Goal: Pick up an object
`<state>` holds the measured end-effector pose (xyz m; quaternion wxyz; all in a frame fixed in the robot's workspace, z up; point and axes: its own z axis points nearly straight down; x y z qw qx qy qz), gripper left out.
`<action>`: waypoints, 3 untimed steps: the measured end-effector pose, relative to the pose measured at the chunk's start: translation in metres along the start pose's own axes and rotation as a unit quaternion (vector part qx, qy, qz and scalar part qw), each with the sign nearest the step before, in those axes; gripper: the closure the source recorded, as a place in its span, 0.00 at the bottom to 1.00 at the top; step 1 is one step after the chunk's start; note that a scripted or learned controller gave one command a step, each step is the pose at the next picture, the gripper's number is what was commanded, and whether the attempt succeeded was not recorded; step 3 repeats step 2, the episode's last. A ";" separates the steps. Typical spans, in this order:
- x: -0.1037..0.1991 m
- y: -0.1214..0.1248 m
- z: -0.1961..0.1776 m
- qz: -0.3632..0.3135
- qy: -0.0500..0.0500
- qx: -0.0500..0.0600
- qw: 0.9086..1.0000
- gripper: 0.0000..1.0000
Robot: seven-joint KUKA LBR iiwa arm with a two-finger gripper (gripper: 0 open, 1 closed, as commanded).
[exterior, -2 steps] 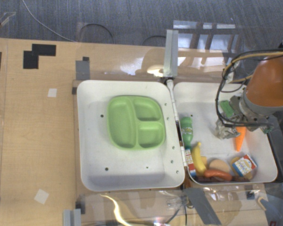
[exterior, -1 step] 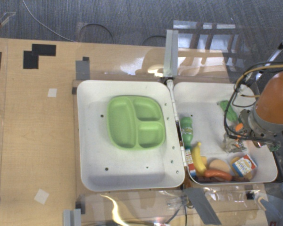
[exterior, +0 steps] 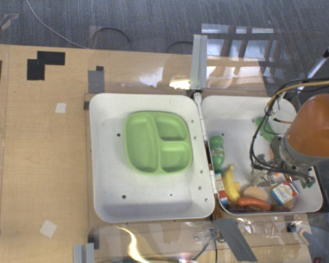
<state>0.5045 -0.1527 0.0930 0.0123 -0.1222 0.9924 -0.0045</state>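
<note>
In the left bin (exterior: pixel 107 201) a light green divided plate (exterior: pixel 157 142) lies flat at its centre. In my right bin (exterior: pixel 236 114), along the left wall, a green bottle (exterior: pixel 216 153) lies above a yellow banana (exterior: pixel 231 184). A red sausage (exterior: pixel 254 204) and a tan roll (exterior: pixel 256 192) crowd the near edge, with a small carton (exterior: pixel 282 194) toward the near right corner. My gripper (exterior: pixel 276 171) hangs over that pile, just above the carton (my own wrist hides it, so I cannot tell its state). The pale wooden surface (exterior: pixel 38 163) meets grey carpet (exterior: pixel 153 10) at its far edge.
</note>
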 end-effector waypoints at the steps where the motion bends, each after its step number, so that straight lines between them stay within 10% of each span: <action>1: -0.057 0.020 0.002 0.082 0.001 -0.002 0.997 0.00; 3: -0.034 0.057 0.000 0.192 -0.001 -0.001 0.981 0.00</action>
